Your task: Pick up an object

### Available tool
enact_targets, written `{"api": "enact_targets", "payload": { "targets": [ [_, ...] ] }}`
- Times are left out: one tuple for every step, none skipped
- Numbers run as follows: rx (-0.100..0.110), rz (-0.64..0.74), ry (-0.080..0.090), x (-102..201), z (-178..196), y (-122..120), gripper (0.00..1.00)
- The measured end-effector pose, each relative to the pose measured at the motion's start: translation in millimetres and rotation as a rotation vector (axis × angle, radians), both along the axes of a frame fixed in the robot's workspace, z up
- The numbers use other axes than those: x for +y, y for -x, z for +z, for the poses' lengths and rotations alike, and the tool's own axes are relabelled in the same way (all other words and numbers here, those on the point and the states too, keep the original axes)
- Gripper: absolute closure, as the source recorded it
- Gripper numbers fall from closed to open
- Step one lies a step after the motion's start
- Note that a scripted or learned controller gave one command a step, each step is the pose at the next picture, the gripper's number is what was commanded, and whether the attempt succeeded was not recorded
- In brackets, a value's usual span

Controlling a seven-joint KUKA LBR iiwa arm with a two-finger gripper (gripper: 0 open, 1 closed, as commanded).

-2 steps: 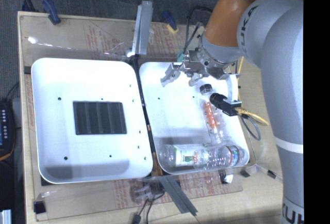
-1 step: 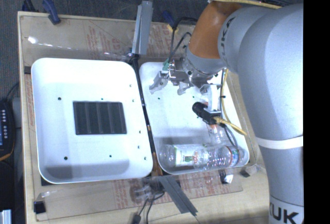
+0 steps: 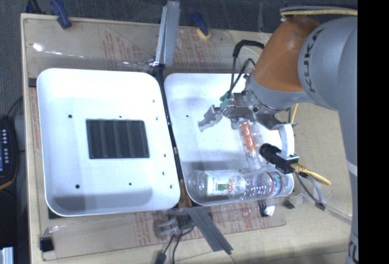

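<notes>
Camera view has a clear plastic bottle (image 3: 240, 185) lying on its side along the near wall of the right bin (image 3: 182, 98). A smaller orange-banded bottle (image 3: 248, 138) lies just beyond it. My gripper (image 3: 209, 118) hangs above the bin floor, jaws parted, gripping nothing. Left bin (image 3: 55, 98) carries a dark grate (image 3: 117, 138).

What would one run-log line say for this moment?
hand: over right bin | clear plastic bottle: lying at bin's near wall | small orange-capped bottle: beneath wrist | nothing seen held

Grey KUKA arm (image 3: 331, 62), orange wrist band (image 3: 282, 56), black cables (image 3: 243, 56), metal claw (image 3: 211, 118)
</notes>
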State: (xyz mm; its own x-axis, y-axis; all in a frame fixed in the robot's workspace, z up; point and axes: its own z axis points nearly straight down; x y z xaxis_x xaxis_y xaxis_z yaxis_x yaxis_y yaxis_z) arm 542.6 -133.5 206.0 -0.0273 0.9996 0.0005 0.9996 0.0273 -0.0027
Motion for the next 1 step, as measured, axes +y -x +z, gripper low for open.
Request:
{"api": "enact_targets", "payload": {
  "targets": [
    [0.0,-0.011,0.0,-67.7,0.6,-34.8,0.0]
  ]
}}
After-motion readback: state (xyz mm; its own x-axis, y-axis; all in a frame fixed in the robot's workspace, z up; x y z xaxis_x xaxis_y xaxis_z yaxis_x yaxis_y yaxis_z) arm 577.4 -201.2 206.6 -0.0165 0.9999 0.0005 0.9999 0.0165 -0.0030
